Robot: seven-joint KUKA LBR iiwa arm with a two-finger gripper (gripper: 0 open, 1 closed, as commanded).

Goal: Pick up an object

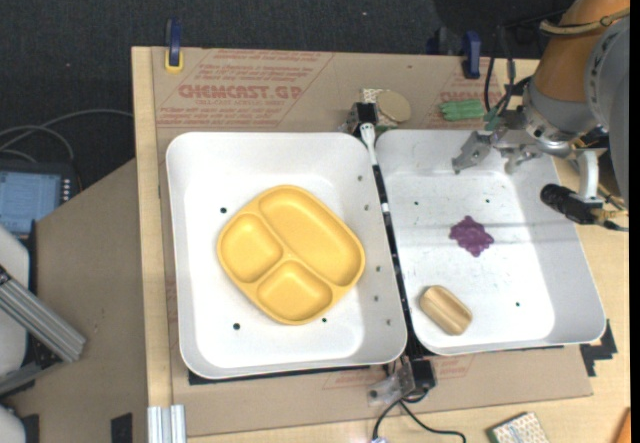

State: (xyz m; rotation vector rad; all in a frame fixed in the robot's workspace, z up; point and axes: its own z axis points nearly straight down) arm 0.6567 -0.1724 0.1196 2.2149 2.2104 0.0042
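Two shallow white bins sit side by side on the bench. The left bin (190, 261) holds a yellow divided plate (290, 253) with three compartments, lying near its middle. The right bin (560, 316) holds a small purple lump (471, 235) near its centre and a tan, rounded block (445, 310) toward its lower left corner, well apart from the lump. The arm (580, 41), grey with an orange band, comes in at the upper right of the frame. Its gripper (492, 153) hangs over the upper part of the right bin, fingers spread apart with nothing between them. It is well above the purple lump and touches neither object.
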